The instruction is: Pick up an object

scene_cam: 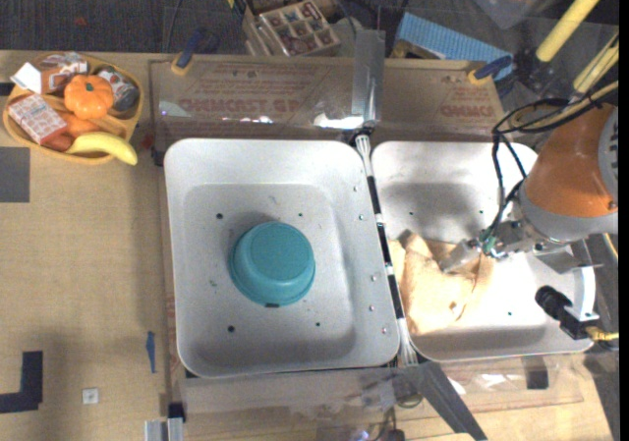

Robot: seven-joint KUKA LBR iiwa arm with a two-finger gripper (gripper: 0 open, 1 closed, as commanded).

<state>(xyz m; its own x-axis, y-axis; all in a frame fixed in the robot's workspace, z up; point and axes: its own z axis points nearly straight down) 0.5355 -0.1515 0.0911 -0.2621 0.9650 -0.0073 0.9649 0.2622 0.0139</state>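
Camera view shows you the gripper (460, 256) low over the right bin (432, 169), touching a tan cloth (437, 290) by that bin's left edge; its grip state is unclear.

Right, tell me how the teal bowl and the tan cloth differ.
The round teal bowl sits upside down in the left white bin; the crumpled tan cloth lies flat in the right white bin. The bowl stands alone; the cloth has the tool at it. Each lies in a bin.
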